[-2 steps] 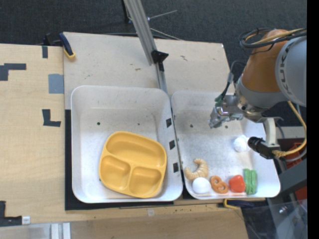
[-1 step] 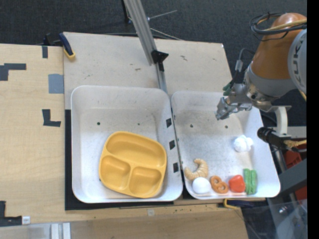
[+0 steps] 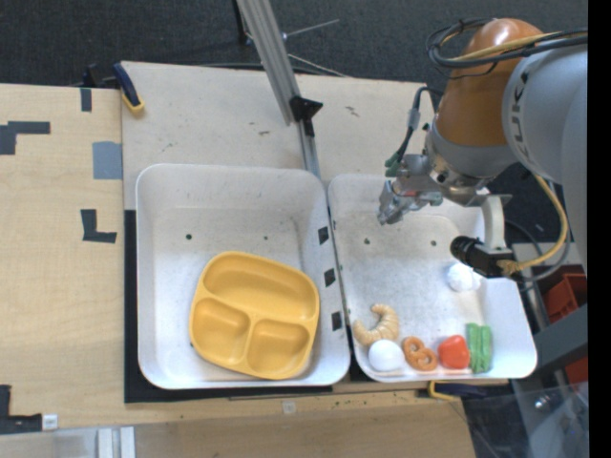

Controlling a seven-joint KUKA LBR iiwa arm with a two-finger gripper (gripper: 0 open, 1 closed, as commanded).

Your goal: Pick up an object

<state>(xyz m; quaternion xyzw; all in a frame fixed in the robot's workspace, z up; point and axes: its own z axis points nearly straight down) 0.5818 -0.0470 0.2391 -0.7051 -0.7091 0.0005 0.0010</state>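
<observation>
Objects for picking are lying in a row along the near edge of the right bin (image 3: 355,256), well below the gripper (image 3: 394,208) in the camera view. A croissant (image 3: 379,324) is sitting lower left of the gripper, its long axis running diagonally with the upper tip pointing up and right. Beside it, a white egg (image 3: 386,355), a pretzel (image 3: 419,352), a red piece (image 3: 454,351) and a green piece (image 3: 479,346) are continuing the row rightward; the green piece is lying with its long axis pointing away from the near edge. A white lump (image 3: 463,277) is resting by the right wall, lower right of the gripper. The gripper is hanging over the far part of the right bin, holding nothing; finger spacing cannot be determined. A yellow divided tray (image 3: 255,313) is occupying the left bin (image 3: 172,256), far left and below the gripper.
</observation>
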